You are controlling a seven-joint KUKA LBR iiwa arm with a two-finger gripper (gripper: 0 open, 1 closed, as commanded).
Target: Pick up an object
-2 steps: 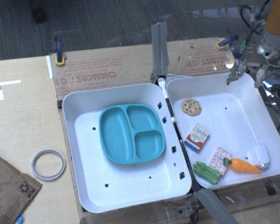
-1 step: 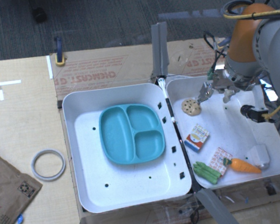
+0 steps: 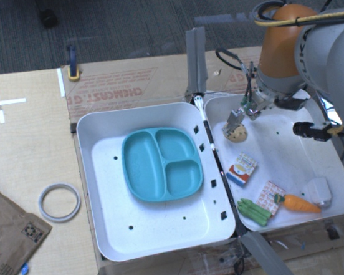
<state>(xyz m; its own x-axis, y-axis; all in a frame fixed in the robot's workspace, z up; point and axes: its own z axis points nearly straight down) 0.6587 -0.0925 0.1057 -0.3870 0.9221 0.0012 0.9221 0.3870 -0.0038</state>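
Robot hand (image 3: 240,118) low in the right bin (image 3: 332,210), just above a cookie (image 3: 236,133) — grip state unclear.

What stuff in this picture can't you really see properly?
- The gripper: small and dark against the right white bin, so its grip is unclear in the camera view.
- The round tan cookie-like object: sits right under the gripper; whether they touch is unclear.
- The small red-and-white carton: print too small to read.
- The brown cardboard box: cut off by the left edge.
- The grey arm: cut off by the right edge.
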